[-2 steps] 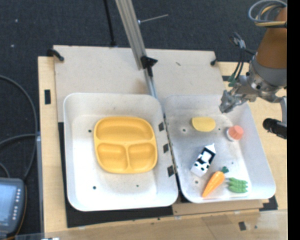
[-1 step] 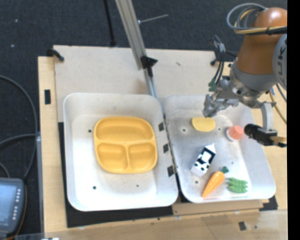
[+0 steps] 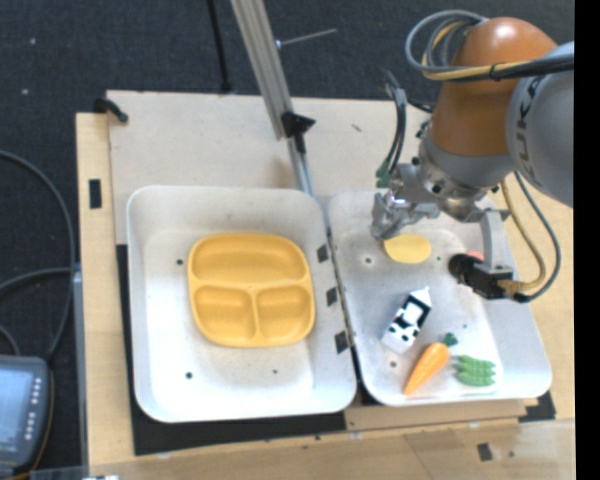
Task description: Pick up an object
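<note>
Grey and orange, the arm lowers its pincer over the right bin — whether wide or closed cannot be told. A yellow disc lies just beside it; lower right, a carrot and a black-and-white block.
</note>
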### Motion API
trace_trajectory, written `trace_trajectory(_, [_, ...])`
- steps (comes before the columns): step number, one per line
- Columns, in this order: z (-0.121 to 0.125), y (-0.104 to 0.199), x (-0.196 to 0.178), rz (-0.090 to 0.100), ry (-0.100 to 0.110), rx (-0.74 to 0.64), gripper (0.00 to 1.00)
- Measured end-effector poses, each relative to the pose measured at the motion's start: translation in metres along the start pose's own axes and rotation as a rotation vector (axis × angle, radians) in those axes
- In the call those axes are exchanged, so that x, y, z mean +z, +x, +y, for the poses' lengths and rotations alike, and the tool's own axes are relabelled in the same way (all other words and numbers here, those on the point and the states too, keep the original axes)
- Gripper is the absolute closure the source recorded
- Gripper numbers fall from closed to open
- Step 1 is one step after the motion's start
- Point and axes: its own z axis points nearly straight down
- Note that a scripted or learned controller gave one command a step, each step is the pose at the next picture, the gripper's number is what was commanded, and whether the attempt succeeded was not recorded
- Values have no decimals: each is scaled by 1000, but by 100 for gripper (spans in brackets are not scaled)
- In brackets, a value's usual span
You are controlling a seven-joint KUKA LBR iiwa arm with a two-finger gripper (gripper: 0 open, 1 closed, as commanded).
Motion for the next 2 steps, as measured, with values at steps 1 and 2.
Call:
trace_trajectory(1, [-22, 58, 8, 0, 1, 0, 100])
trace_trajectory(2, [-47, 107, 9, 0, 1, 0, 100])
